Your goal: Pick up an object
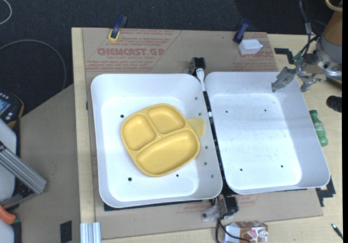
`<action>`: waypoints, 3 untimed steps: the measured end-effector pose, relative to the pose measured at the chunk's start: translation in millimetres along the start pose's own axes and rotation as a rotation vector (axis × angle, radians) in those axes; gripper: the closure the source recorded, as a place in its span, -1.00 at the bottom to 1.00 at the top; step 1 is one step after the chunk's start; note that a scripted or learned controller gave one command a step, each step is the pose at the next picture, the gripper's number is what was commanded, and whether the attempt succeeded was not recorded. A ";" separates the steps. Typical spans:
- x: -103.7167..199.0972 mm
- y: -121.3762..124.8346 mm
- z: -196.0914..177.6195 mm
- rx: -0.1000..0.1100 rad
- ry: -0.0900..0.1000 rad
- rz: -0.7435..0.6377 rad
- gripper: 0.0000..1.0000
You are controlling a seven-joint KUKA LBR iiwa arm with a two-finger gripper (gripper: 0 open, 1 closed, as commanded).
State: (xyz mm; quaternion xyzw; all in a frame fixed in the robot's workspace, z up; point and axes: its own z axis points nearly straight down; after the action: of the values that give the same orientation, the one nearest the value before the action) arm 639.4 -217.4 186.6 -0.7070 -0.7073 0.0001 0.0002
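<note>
Camera view: fingers [292, 80] over right bin's [261, 182] corner.

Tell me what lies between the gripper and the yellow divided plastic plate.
In the camera view, the gripper hangs over the right white bin; its bare floor and the bins' adjoining rims separate it from the yellow divided plastic plate.

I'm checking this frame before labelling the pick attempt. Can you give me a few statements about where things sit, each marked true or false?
1. The yellow plastic divided plate lies in the left white bin. True.
2. The plate has two compartments. False: it has three.
3. The gripper is at the far right corner of the right white bin. True.
4. The gripper holds the plate. False: the plate lies in the other bin, apart from the gripper.
5. A green object lies inside the left bin. False: it is outside the right bin's right rim.
</note>
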 end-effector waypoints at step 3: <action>173.9 -159.6 -311.6 -0.020 0.001 -0.010 -1.00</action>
State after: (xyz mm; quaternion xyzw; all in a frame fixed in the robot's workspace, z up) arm 479.9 -43.6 498.2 -0.7036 -0.7106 -0.0074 -0.0062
